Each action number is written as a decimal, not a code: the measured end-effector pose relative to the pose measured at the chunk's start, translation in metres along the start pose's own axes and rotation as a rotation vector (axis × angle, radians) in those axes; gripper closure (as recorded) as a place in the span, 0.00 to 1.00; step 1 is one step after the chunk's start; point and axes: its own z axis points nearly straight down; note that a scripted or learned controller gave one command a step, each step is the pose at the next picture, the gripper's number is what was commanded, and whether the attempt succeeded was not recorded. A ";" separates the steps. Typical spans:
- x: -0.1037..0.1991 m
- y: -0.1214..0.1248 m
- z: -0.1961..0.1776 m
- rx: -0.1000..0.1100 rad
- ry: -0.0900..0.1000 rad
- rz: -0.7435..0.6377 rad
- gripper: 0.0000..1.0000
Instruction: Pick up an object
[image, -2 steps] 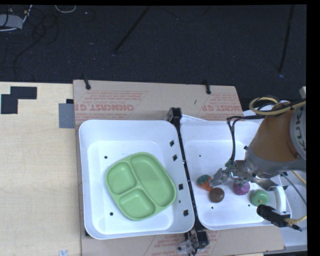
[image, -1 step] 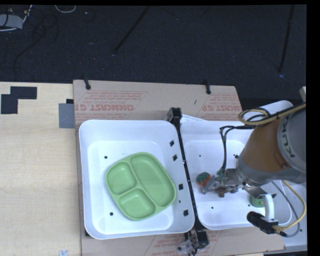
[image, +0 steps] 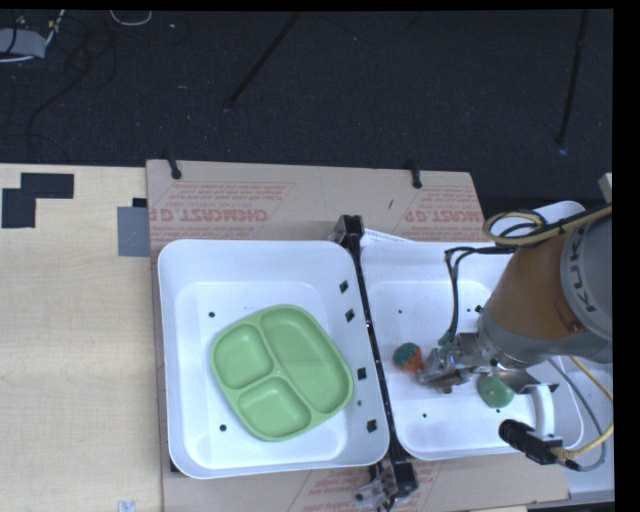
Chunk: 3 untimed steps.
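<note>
I see the end effector (image: 440, 366) mid right bin (image: 420, 275), grip unclear, beside an orange-green ball (image: 406, 356); open floor toward the near edge.

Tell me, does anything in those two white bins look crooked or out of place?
The green divided plate lies turned at an angle to the walls of the left bin rather than square with them. In the right bin, a small orange-and-green object sits beside the gripper. Nothing looks spilled or broken.
</note>
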 end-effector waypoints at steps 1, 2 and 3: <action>0.001 0.000 -0.042 -0.002 -0.001 -0.008 1.00; -0.003 0.001 -0.105 -0.005 -0.001 -0.008 1.00; -0.004 0.001 -0.121 -0.001 -0.001 -0.008 1.00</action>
